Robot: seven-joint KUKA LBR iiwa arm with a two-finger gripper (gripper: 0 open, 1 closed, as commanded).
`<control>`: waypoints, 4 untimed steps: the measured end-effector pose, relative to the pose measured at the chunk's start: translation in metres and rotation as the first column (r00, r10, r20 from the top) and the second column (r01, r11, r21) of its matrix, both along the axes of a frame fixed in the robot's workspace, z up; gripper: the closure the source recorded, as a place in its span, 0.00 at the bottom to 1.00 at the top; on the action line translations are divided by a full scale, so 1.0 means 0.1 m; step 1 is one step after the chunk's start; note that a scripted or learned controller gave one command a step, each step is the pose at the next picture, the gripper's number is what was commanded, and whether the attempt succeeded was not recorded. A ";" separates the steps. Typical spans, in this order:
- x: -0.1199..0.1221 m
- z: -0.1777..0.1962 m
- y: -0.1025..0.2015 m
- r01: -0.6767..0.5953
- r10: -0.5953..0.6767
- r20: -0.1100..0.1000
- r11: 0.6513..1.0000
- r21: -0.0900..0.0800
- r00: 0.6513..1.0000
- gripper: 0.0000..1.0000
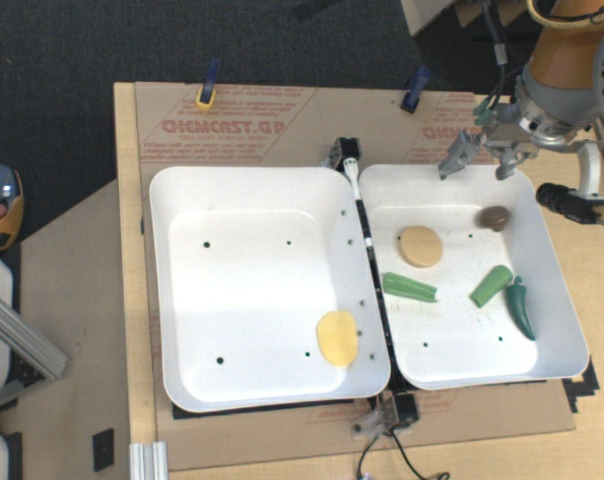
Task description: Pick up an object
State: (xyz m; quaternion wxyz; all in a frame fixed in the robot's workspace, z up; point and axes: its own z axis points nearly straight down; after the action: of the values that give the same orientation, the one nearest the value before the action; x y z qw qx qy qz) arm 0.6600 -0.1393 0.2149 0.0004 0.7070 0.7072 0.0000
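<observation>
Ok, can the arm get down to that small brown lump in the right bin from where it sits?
Probably yes. The end effector hangs open over the right bin's far edge, and the brown lump lies alone just below it in the view, apart from the tan disc and green pieces.

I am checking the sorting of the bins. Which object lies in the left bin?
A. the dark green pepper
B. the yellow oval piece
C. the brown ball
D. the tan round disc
B: the yellow oval piece lies near the lower right corner of the left bin.
</observation>
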 end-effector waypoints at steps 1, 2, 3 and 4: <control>-0.67 -0.34 0.34 0.001 -0.001 -0.009 1.000 0.004 1.000 0.00; -0.52 -0.90 0.30 0.000 0.000 -0.006 1.000 0.001 1.000 0.00; -0.50 -1.33 0.49 -0.002 0.002 -0.006 1.000 0.002 1.000 0.00; -0.49 -1.19 0.48 0.001 -0.001 0.000 1.000 0.000 1.000 1.00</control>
State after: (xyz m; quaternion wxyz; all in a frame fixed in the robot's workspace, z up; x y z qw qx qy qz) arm 0.6109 -0.0915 0.0954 0.0004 0.7072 0.7070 0.0003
